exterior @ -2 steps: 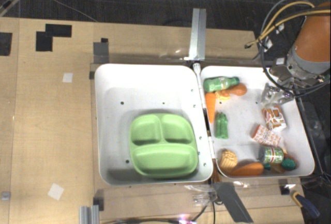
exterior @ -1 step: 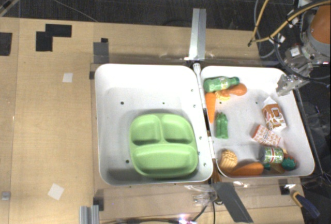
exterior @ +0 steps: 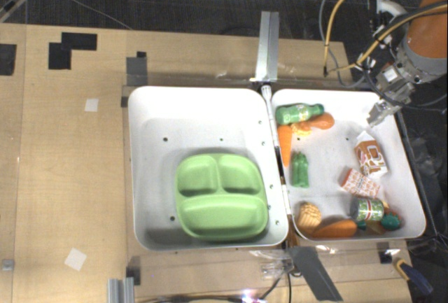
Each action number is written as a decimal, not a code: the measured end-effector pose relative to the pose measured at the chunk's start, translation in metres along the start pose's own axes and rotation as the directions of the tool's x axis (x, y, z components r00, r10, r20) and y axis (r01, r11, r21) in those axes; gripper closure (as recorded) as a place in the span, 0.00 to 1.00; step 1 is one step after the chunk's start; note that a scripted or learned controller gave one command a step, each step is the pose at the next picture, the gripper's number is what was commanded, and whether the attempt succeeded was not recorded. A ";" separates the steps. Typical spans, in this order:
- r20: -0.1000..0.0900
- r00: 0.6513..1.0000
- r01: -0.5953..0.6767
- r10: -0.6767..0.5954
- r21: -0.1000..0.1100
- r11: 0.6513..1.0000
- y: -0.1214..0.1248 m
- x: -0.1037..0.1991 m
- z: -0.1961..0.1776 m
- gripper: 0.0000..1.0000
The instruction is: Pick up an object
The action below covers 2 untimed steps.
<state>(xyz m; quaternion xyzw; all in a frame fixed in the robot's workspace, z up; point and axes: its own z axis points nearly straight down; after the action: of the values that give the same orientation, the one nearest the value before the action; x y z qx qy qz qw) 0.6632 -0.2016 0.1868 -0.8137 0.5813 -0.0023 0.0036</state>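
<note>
Jaws hang over the upper right corner of the right bin [exterior: 413, 175], at the end of the grey arm [exterior: 427, 36] with its orange band, and from where I stand I cannot tell whether they are spread or pressed together; nothing shows between them. Two white bins sit side by side on the tabletop [exterior: 63, 175]. One thing lies in the left bin [exterior: 147, 154]: a green divided tray [exterior: 221, 195] with three compartments, resting toward the near side. The right bin carries the small toys, and I count about ten. Two bottles: a green bottle [exterior: 299, 113] lying on its side along the far wall, and a smaller green bottle [exterior: 299, 170] lying just below it near the divider. Two carrots: an orange carrot [exterior: 284, 144] pointing down beside the divider, and a second carrot [exterior: 336, 228] lying flat along the near wall. An orange piece [exterior: 318, 123] touches the first bottle's right end. Two red and white packets [exterior: 369, 158] [exterior: 360, 183] lie near the right wall, one just above the other. Below them a green can [exterior: 367, 210] rests by a dark green lump [exterior: 390, 222], and a tan waffle-textured piece [exterior: 309, 213] sits just beside the second carrot's left end.
</note>
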 end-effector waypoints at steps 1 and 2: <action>0.000 1.000 -0.001 0.001 0.001 1.000 0.000 0.000 0.000 0.00; -0.019 0.991 0.134 -0.134 0.015 0.991 0.017 -0.027 0.068 0.00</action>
<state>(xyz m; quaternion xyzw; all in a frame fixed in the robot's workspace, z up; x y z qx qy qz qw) 0.6388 -0.1814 0.1191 -0.8508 0.5252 -0.0143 0.0049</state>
